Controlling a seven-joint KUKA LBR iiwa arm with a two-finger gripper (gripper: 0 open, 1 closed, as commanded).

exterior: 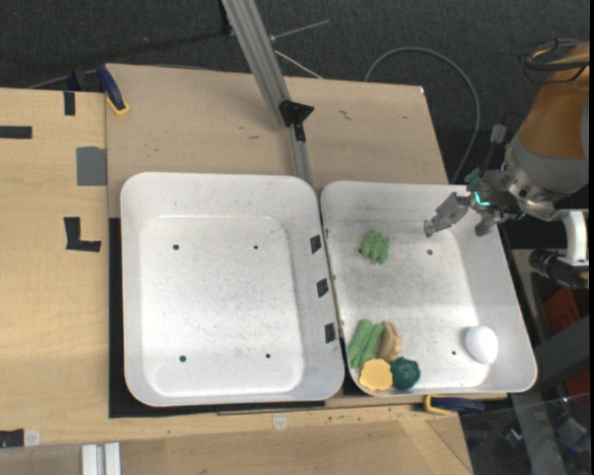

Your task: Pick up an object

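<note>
My gripper (461,223) hangs over the far right part of the right bin (431,295), open, with nothing between its fingers. A small green ridged object (374,247) lies to its left, in the bin's upper middle. At the bin's near left corner sit a long green piece (362,342), a tan piece (389,341), a yellow round piece (376,375) and a dark teal piece (406,372), packed together. A white egg-shaped object (480,344) rests near the bin's near right corner.
The left bin (218,285) stands beside the right one, with black clips along the shared rim. A slanted metal pole (262,52) rises behind the bins. A cable loops across the bench behind the right bin.
</note>
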